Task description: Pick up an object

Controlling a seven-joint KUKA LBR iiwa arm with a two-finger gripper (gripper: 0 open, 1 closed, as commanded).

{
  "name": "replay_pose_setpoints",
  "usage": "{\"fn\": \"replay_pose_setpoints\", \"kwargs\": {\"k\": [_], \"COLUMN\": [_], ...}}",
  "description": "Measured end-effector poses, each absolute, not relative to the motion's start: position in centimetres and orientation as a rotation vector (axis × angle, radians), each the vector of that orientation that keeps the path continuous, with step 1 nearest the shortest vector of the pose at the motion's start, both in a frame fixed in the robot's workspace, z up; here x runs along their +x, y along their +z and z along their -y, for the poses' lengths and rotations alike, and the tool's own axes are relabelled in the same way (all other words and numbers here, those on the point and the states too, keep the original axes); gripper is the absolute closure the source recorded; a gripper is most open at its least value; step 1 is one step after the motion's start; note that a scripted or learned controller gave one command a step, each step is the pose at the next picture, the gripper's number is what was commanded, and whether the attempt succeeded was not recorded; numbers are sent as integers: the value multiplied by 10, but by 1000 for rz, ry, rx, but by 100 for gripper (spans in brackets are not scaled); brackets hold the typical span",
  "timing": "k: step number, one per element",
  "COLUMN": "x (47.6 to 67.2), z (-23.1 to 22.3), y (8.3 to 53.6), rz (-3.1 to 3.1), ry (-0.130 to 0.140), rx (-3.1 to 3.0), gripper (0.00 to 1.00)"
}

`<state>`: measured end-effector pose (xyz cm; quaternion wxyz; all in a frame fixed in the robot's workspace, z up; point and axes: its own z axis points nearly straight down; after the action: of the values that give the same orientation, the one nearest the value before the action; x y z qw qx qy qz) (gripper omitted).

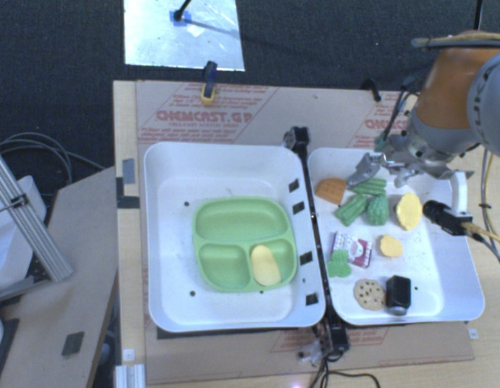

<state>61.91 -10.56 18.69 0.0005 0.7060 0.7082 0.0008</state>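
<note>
1. Nearest the lower edge of the frame, in the right bin, lie a round speckled cookie and, just beside it on the right, a small black block.
2. A little farther up sits a small packet with white and dark red print; its writing is too small to read. A green leafy toy piece touches its left side, and a small yellow piece lies near to its right.
3. In the left bin, a light green divided tray rests in the middle. A pale yellow oval toy food lies in the tray's lower right compartment.
4. Higher in the right bin, a cluster of green toy vegetables lies between an orange-brown piece on the left and a yellow piece on the right.
5. The gripper hangs just above the green cluster, at the upper part of the right bin. Nothing shows between its fingers, and whether they are spread or closed I cannot tell. The arm with its orange band comes in from the upper right.
6. Beyond the bins, the brown board under them carries red print reading roughly "CHEMCAST GP", repeated faintly at its right corner.
7. At the top left centre, a shiny silver sheet lies on the dark floor, with a small blue mark on it.
</note>
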Motion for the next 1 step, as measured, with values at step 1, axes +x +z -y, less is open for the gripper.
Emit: {"fn": "replay_pose_setpoints", "kwargs": {"k": [1], "x": [663], "z": [159], "y": [80], "rz": [-2218], "ry": [-1], "rx": [2221], "gripper": [0]}}
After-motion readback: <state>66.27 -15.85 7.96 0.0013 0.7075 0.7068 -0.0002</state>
